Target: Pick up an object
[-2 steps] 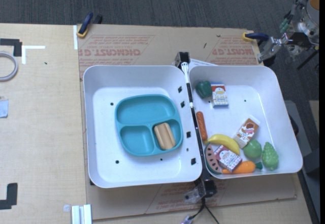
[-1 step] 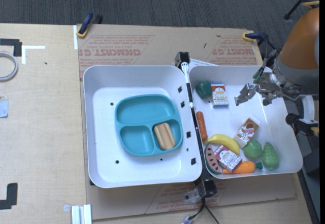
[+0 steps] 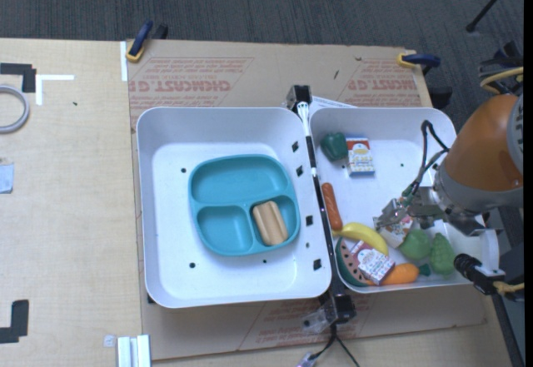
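Dark carpet behind, cardboard sheet clamped over the tabletop (image 3: 67, 190), two white bins side by side on it. I have the arm (image 3: 491, 149) in over the right bin (image 3: 391, 128), and the pincer (image 3: 400, 214) sits low above its lower half. Its fingers are too small and cluttered from this angle; I cannot tell whether they stand apart or together, and I see nothing clearly between them. The pick therefore reads as not yet made. Candidates lie close: a banana (image 3: 364, 234) just beside the pincer on the side away from the arm, a green leafy toy (image 3: 416, 245) just below it, an orange carrot-like piece (image 3: 401, 275) and a watermelon slice (image 3: 360, 261) further below. A hot dog (image 3: 331, 205) lies beyond the banana by the bin's wall; a small carton (image 3: 360, 156) and a dark green piece (image 3: 335, 146) sit well above. Far past these, the left bin (image 3: 166, 265) holds a teal divided tray (image 3: 225, 182) with a bread roll (image 3: 268, 222). Remaining, in my judgement: close on one item, lift clear.
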You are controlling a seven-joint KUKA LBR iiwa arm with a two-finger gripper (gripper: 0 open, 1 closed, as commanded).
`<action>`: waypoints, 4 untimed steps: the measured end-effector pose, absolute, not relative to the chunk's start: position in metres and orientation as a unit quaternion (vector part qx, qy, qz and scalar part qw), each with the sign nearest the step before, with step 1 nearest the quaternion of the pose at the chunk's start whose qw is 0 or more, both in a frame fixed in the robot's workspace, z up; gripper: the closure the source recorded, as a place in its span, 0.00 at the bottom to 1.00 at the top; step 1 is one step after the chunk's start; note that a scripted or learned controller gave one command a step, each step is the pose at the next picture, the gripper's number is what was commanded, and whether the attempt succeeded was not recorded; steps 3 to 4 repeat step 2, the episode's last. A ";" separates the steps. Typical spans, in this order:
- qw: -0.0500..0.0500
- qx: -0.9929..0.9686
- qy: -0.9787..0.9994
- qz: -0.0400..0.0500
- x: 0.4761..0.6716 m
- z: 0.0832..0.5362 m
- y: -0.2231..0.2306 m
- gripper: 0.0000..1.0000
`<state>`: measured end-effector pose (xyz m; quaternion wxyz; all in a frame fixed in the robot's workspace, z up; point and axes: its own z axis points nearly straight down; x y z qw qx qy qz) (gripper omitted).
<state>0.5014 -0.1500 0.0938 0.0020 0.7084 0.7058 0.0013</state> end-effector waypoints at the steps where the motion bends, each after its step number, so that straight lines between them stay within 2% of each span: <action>1: 0.001 0.709 0.705 0.001 0.501 0.103 -0.150 1.00; 2: 0.001 0.707 0.707 0.000 0.520 0.231 -0.083 1.00; 4: 0.001 0.707 0.707 0.000 0.520 0.231 -0.083 1.00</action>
